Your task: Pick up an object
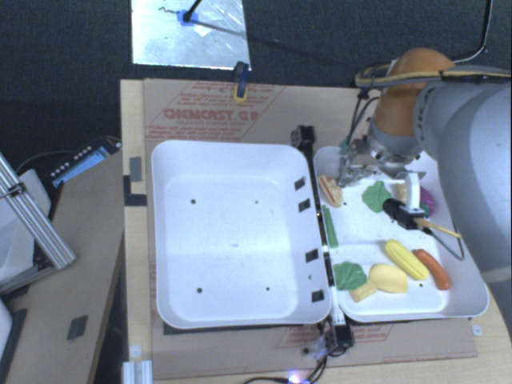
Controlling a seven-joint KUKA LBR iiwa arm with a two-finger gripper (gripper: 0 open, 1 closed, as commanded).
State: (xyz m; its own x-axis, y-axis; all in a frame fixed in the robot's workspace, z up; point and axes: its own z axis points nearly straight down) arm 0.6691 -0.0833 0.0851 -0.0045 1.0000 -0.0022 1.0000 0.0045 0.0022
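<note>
My gripper (pixel 347 173) hangs low over the far left corner of the right bin (pixel 468 304). Just below it lies a tan striped bun-like toy (pixel 330 190), close to or touching the gripper tips. A green leafy piece (pixel 375 196) lies to the right of that toy, and a purple piece (pixel 427 202) peeks out by the wrist. Nearer the front lie a yellow corn cob (pixel 406 259), an orange carrot-like piece (pixel 433 269), a pale yellow pear shape (pixel 386 279) and a green chunk (pixel 349 275). A thin green stick (pixel 329 226) runs along the bin's left wall.
The left bin (pixel 172 154) sits beside the right one, joined by black clips (pixel 314 256) along the shared wall. The arm's grey body (pixel 472 134) covers the right bin's far right part. A shiny plate (pixel 189 22) lies beyond the bench.
</note>
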